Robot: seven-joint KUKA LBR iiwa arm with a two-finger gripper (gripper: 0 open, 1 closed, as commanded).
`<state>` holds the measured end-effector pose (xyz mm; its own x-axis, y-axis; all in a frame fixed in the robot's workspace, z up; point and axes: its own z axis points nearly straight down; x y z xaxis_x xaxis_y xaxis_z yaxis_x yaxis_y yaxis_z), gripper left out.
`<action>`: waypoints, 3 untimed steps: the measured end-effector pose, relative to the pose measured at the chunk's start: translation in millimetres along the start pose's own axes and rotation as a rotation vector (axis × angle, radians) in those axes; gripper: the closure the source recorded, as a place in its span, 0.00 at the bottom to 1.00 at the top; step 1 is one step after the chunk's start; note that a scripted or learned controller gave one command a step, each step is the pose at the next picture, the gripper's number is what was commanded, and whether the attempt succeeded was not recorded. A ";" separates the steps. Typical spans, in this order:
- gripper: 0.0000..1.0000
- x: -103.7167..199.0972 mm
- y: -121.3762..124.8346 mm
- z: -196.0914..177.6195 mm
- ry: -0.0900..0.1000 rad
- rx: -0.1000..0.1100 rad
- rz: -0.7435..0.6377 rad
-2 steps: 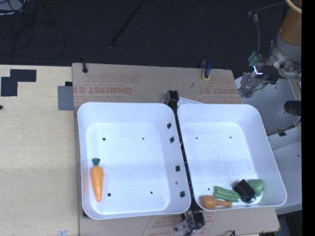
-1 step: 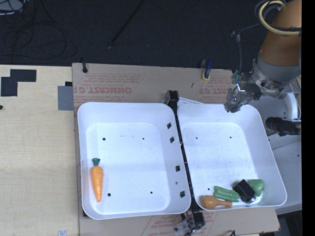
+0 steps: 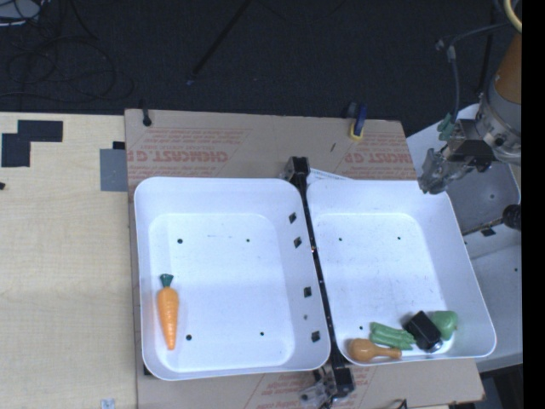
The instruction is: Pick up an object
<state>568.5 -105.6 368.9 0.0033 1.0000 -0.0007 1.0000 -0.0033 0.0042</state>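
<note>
Your claw [image 3: 432, 180] hangs at the upper right of the camera view, just outside the top right corner of the right-hand bin [image 3: 477, 301], over the grey surface beside it. You cannot tell from here whether it is spread or pressed together; it shows only as a small cluster of grey and greenish parts, and nothing can be seen pinched in it. Above it you see the grey wrist and a slice of the orange band [image 3: 509, 75] at the frame's right edge.

You have several things to pick from. Well apart from the claw, in the near right corner of the right-hand bin, a small group lies together: a black block [image 3: 422, 330] sits tilted between a green vegetable [image 3: 391, 336] on its left and a rounder green piece [image 3: 445, 321] on its right, touching or overlapping both. Just beside them, against the near wall, lies an orange-tan, pear-like shape [image 3: 373, 350].

Across the divider, the left-hand bin [image 3: 145, 228] holds an orange carrot [image 3: 168, 313] with a green top, lying lengthwise near the left wall with the top pointing away from you.

Both bins rest on a brown cardboard sheet [image 3: 255, 147] with red printing, which lies on a pale wooden bench [image 3: 60, 271].
</note>
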 end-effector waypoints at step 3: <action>1.00 -8.3 -16.2 45.2 0.001 0.009 -0.002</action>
<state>552.4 -113.9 323.7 0.0010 1.0000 0.0003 1.0000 -0.0010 -0.0043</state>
